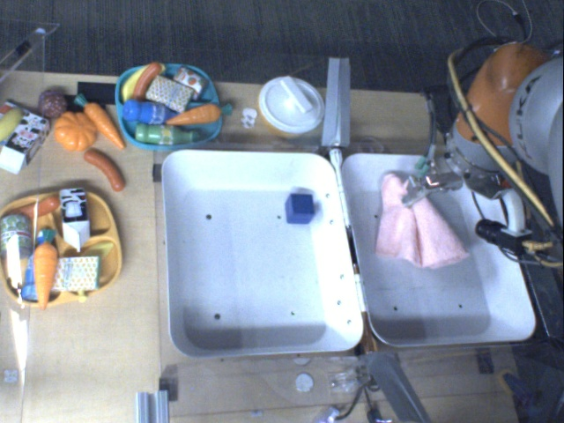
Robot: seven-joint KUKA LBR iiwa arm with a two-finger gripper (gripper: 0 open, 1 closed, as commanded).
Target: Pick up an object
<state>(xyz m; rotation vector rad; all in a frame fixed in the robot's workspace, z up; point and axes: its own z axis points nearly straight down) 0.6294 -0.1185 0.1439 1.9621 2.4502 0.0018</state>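
Note:
A pink cloth (412, 227) lies in the right bin (441, 320), toward its back half. Its folds fan out downward from a point at its upper right. My gripper (418, 192) reaches in from the right and sits at that point, shut on the cloth's top edge. The cloth's lower part spreads over the bin floor. A small blue cube (300, 207) rests in the left bin (247, 315), near its back right corner, well apart from the gripper.
A metal divider post (334, 104) stands behind the seam between the bins. Behind the left bin sit a white lidded bowl (290, 104) and a blue bowl of toy food (167, 106). A yellow tray (57, 249) of toys lies far left. Cables (507, 227) hang by the arm.

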